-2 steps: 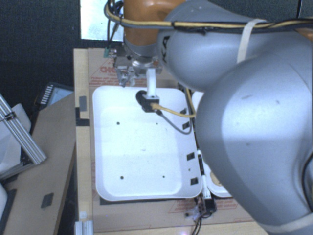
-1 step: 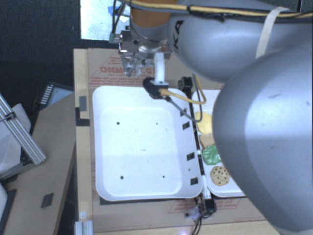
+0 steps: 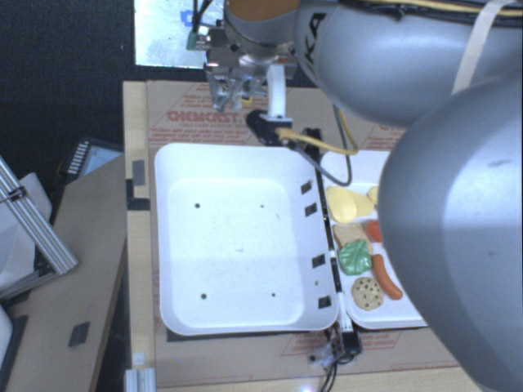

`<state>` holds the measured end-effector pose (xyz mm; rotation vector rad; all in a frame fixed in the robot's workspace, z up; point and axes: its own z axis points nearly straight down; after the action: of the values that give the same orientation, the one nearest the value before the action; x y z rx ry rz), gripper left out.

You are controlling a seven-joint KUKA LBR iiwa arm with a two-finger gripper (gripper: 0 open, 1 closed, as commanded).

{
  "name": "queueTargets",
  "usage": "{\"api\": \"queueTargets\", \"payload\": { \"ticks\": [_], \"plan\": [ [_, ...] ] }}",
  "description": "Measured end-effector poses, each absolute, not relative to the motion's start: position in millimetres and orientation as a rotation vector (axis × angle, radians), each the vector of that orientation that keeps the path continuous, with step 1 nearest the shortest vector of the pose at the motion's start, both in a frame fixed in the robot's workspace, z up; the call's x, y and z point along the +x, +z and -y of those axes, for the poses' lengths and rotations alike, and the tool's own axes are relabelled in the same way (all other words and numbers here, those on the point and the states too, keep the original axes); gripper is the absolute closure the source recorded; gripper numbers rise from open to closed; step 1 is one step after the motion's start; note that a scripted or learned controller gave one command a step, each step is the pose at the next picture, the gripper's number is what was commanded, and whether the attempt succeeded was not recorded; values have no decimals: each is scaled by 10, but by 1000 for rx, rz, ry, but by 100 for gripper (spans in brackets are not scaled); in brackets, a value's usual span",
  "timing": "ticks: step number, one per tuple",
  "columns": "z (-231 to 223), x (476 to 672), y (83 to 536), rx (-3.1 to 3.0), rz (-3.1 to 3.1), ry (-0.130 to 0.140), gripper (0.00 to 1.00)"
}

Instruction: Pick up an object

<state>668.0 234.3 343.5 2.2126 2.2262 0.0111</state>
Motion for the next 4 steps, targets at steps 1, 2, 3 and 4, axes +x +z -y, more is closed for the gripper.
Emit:
{"api": "queueTargets", "payload": {
  "ticks": [1, 2, 3, 4],
  "plan": [
    [-2349, 6283, 4574, 2209, -2225, 23, 100],
    [-2335, 6644, 4769, 2214, -2224, 9, 100],
    [-2344, 6348, 5200, 2212, -2227, 11, 100],
    [-2335, 6692, 5357, 2215, -2224, 5, 100]
  ]
}}
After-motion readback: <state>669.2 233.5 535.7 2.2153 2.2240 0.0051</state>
